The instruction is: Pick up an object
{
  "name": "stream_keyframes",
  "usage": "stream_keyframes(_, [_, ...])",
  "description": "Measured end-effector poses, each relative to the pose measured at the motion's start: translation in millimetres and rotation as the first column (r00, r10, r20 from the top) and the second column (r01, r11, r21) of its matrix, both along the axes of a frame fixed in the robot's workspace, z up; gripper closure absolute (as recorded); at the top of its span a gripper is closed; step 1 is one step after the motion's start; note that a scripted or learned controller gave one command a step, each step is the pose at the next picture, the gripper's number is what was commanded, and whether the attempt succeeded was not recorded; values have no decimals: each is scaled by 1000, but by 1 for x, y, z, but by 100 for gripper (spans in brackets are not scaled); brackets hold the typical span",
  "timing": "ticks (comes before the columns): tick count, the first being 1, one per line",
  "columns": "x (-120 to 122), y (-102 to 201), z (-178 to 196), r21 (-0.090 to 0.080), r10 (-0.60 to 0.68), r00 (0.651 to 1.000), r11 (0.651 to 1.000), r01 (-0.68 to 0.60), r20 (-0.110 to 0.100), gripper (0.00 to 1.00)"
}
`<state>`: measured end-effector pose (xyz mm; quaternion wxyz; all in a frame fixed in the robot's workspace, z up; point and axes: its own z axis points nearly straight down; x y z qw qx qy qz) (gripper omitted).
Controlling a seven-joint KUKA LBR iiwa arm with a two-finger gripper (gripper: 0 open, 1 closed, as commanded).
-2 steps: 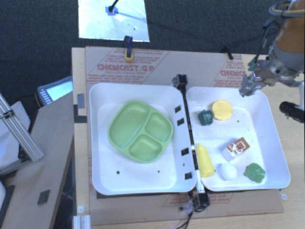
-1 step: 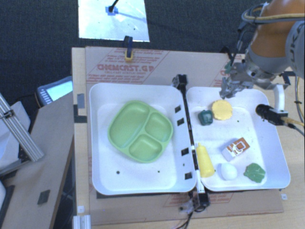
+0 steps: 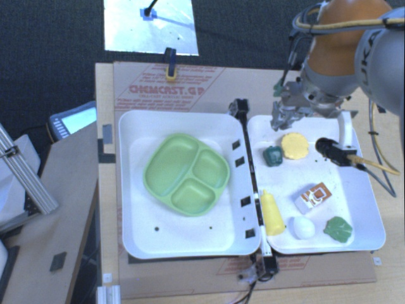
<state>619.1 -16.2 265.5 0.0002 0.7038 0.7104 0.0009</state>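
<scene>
Gripper (image 3: 283,123), finger state unclear, hovers just beside the yellow round disc (image 3: 295,145); nothing visibly picked up yet.

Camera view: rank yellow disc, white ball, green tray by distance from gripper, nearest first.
Measured from the gripper at the right bin's far edge:
1. Yellow disc, right bin, just below the gripper.
2. White ball, right bin, near edge.
3. Green tray, left bin, across the divider. The ball and tray are fairly close; the tray's centre looks slightly farther.

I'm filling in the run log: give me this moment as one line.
phase: approach | gripper: above right bin far edge, nothing seen between fingers | nearest: yellow disc, dark green object | left bin: green tray
</scene>
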Motion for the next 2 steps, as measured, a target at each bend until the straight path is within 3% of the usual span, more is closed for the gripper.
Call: stream_keyframes(2, [-2,100,-27,0,-1,1000,1000,1,-2,100])
